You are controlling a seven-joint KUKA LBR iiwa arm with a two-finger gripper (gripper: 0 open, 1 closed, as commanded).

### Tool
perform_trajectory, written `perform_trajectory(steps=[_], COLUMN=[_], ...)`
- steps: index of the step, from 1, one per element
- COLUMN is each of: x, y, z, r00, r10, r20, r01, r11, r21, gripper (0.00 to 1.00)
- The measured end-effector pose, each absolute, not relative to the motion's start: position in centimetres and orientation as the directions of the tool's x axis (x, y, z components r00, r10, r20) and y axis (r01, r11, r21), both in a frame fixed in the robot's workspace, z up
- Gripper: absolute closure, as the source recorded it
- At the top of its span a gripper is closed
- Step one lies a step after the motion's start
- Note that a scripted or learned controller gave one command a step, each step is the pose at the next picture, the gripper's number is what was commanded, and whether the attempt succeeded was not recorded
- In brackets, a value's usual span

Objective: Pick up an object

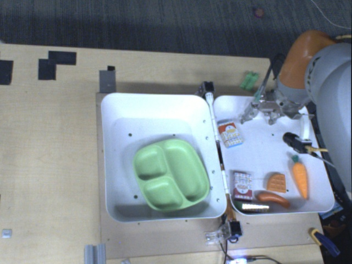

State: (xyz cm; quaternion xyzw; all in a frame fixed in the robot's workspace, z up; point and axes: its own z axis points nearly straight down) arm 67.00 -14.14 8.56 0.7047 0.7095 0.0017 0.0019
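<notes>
You had the gripper [263, 110] up top of the right bin [324, 199]; fingers looked spread, holding nothing. The small carton [230, 133] lay just down-left, long axis roughly vertical.

1 fixed camera | above bench [49, 147] | slanted downward | both bins [110, 164] in frame

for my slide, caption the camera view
Grey arm's end effector over right white bin of toy food; green divided plate left.
</notes>
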Motion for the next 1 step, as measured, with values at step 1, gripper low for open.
perform_trajectory(steps=[1], x=[57.46], y=[-18.55], z=[11.85], r00=[-0.002], r10=[1.000], r20=[-0.001], r01=[1.000], r11=[0.002], r21=[0.003], gripper=[0.00])
